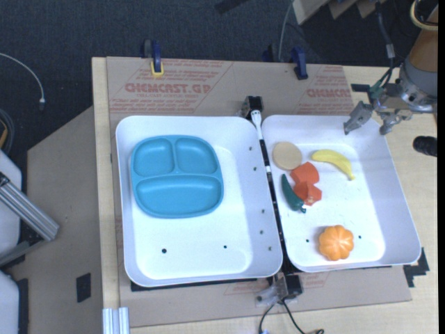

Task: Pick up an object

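Toy food waiting in the right bin, nothing gripped yet.

Hovering at the upper right of the frame, over the far edge of the right bin [389, 186]: gripper [371, 122], fingers apart, nothing between them. Lying in that bin, toward frame centre: banana [332, 161], tan disc [286, 155], red piece [306, 183] touching a green pepper [292, 194], and lower down, well apart from the rest, an orange pumpkin [336, 243]. Probably all light, stiff plastic with a slick skin, so likely to squirt out of a glancing pinch. Nearest to the gripper and standing free: the banana; best taken across its narrow middle, fingers square to the curve. Riskier: the red piece and pepper, too crowded. In the left bin [139, 256], a blue tray [178, 176].
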You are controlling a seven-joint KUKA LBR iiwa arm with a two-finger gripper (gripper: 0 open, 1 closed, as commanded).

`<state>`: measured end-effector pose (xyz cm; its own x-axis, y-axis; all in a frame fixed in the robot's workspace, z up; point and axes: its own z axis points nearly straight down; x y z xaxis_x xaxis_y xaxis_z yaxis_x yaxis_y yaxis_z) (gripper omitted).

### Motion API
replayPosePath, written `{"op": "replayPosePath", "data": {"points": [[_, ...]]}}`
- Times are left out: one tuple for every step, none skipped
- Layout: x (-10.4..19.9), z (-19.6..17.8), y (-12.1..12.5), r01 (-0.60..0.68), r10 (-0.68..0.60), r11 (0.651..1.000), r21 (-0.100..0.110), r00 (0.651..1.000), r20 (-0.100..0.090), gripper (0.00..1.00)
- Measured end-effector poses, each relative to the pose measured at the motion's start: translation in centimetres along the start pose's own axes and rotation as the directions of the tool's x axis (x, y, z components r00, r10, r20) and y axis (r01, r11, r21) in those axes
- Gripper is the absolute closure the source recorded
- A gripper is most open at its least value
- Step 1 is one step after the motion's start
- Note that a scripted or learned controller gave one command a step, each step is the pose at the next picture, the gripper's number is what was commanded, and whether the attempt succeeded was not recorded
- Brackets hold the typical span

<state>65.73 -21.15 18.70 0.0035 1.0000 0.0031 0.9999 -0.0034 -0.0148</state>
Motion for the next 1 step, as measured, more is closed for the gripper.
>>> {"op": "replayPosePath", "data": {"points": [[0.08,-1.03,0.35,0.004,-0.004,1.000,-0.016,1.000,0.004,0.00]]}}
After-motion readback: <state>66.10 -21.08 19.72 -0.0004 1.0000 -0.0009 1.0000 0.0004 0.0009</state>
